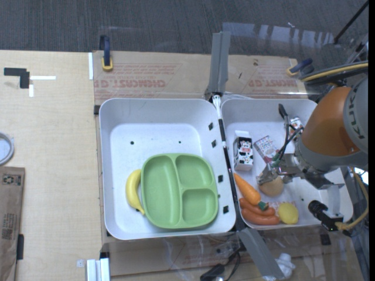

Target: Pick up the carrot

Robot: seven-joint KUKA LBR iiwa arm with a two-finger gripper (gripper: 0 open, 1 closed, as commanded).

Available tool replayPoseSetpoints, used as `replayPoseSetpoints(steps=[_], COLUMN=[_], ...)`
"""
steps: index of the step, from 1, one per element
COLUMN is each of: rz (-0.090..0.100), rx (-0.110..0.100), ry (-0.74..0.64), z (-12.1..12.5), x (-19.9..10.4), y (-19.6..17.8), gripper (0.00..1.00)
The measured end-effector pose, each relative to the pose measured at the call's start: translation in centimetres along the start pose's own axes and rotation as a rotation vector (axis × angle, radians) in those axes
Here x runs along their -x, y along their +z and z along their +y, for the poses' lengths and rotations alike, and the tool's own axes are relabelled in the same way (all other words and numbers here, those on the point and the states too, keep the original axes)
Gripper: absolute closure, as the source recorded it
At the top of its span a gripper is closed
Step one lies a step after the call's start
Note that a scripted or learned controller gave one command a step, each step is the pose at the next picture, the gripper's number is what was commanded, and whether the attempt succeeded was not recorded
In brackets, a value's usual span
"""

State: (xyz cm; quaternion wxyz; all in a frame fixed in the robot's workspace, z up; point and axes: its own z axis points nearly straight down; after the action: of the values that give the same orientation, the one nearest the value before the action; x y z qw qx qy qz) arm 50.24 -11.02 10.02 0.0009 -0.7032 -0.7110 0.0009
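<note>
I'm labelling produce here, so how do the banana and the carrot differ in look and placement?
The banana is yellow and curved; the carrot is orange, straight and tapered. The banana lies in the left bin, hugging the green divided plate's left edge; the carrot lies in the right bin near its left wall, slanted, beside a sausage and a lemon. Part of the banana is hidden by the plate; the carrot shows whole. Both are long and lie flat.

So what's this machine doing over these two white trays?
A robot arm reaches into the right bin, its gripper low over a small tan potato-like piece. The carrot it should pick up lies just beside that, ungrasped, near a lemon and a little milk carton. The left bin holds a green divided plate and a banana.
</note>
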Motion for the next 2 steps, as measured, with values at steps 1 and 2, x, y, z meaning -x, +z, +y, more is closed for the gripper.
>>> replayPoseSetpoints(steps=[1, 2], rz=[0.001, -0.001], rx=[0.001, 0.000], ry=[0.408, 0.167], z=[-1.6, -1.0], x=[-1.6, -9.0], y=[0.8, -9.0], gripper=[1.00, 1.00])
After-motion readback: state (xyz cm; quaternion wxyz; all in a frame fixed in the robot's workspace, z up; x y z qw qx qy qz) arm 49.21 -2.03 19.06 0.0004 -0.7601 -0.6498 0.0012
